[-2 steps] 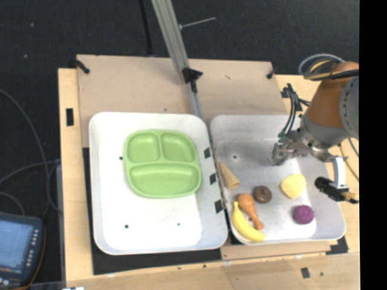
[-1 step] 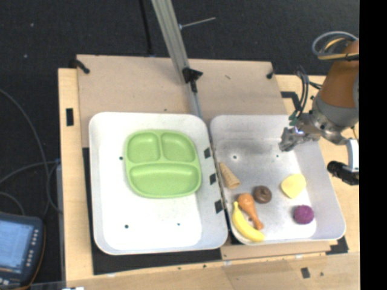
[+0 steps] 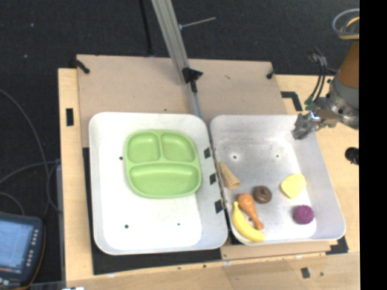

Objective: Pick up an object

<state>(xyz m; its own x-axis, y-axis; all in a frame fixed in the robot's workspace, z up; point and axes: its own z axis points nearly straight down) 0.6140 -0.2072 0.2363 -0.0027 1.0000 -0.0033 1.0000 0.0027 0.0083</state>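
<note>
Your gripper (image 3: 304, 127) hangs over the far right rim of the right bin (image 3: 260, 132), a small metallic tip below the grey wrist and orange band of the arm (image 3: 347, 86). It is too small and blurred for you to tell how wide it stands, and nothing shows in its grasp.

The candidates all lie nearer the camera than the gripper, in the near half of that same bin. Closest to it is a pale yellow wedge (image 3: 293, 185) with soft, matte faces. Nearer you again, close to the bin's front right corner, sits a round purple piece (image 3: 303, 214), bumpy like a berry. Left of the wedge you have a small brown ring (image 3: 262, 193), doughnut shaped. Beside it lies an orange drumstick shape (image 3: 249, 209), its end resting against a glossy curved banana (image 3: 247, 225) at the front rim. Farthest left, by the wall dividing the bins, a tan cone (image 3: 228, 174) lies on its side.

The left bin (image 3: 109, 180), well apart from the gripper, carries a smooth light green tray (image 3: 162, 164) with three compartments, rounded at the corners.

Both bins are shallow, white and scuffed, seated on a pale wooden bench (image 3: 175, 80) over dark carpet. A ribbed aluminium rail (image 3: 171, 32) slants down to the gap between the bins, and a screen (image 3: 18, 246) glows at the lower left.
</note>
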